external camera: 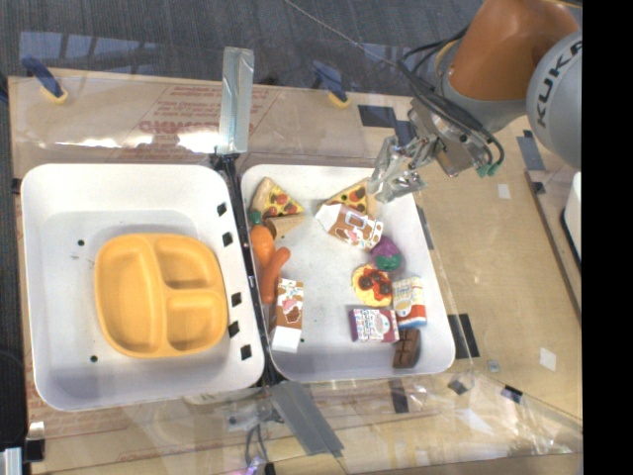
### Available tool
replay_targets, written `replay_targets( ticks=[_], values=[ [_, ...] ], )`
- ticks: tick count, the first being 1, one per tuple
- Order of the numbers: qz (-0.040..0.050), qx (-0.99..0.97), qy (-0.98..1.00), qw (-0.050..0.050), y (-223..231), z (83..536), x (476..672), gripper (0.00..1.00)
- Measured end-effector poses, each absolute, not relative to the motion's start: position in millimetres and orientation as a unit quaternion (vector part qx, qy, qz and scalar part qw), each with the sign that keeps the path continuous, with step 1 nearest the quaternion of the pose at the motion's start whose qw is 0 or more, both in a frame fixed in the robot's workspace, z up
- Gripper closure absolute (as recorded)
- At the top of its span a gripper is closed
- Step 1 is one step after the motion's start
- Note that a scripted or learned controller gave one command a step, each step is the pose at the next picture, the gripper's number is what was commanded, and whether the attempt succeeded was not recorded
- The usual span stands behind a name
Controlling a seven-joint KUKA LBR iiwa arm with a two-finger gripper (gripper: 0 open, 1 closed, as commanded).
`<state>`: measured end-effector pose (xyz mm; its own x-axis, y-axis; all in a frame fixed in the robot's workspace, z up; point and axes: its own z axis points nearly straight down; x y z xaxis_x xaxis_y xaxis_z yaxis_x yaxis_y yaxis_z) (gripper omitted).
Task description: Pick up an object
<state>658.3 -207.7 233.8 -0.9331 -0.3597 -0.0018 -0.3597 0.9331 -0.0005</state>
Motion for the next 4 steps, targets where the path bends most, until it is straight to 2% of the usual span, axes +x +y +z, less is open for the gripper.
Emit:
replay_targets(
  ticks=[1, 2, 3, 4],
  values=[
    [0.0006, -0.253, 0.967, 0.000, -207, 222, 658.1, 1.00],
    [0.0011, -0.192, 0.981, -0.002, -202, 217, 657.2, 1.00],
    [0.0013, -0.172, 0.985, 0.000, -133, 179, 657.8, 1.00],
    [-0.0001, -0.090, 0.996, 0.004, -67, 249, 658.5, 1.00]
  ],
)
